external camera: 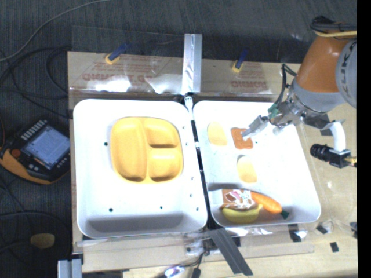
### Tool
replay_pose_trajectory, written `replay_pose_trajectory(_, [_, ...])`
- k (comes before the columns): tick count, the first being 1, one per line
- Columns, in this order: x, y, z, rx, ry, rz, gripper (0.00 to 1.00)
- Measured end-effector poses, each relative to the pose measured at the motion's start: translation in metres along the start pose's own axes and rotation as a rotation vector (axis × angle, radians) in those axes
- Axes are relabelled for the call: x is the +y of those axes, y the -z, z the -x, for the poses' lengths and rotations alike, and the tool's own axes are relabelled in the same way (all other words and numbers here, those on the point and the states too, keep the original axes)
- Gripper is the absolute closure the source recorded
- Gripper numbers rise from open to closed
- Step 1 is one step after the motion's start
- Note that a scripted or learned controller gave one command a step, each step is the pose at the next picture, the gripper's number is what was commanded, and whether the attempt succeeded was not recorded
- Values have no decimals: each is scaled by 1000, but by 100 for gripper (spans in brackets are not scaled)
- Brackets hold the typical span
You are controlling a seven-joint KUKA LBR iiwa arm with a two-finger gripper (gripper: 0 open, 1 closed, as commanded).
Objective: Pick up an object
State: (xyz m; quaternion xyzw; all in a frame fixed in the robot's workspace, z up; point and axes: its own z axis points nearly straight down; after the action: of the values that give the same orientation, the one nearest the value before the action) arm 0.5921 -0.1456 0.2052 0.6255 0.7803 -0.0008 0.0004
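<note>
My gripper [251, 130] reaches into the right bin [295, 161] from the right, low over its upper middle. Its tip is at the right edge of a flat orange-red piece [240, 140] and looks to be touching it or just above it. A pale yellow piece [217, 134] lies to the left of that one. Another pale yellow piece [247, 169] lies below it. At the bin's front edge sit a carrot [268, 202], a banana [240, 214] and a small red and white item [235, 197], bunched together.
The left bin [93, 172] holds a yellow divided plate [146, 149]. A metal divider [196, 149] separates the two bins. The arm's orange band [320, 65] hangs over the bench's right side. A handheld pendant [39, 149] lies off the bench at left.
</note>
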Motion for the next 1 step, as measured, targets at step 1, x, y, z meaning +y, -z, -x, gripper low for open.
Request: replay_pose_trajectory(1, [38,-105,6,-2,-50,-2,0])
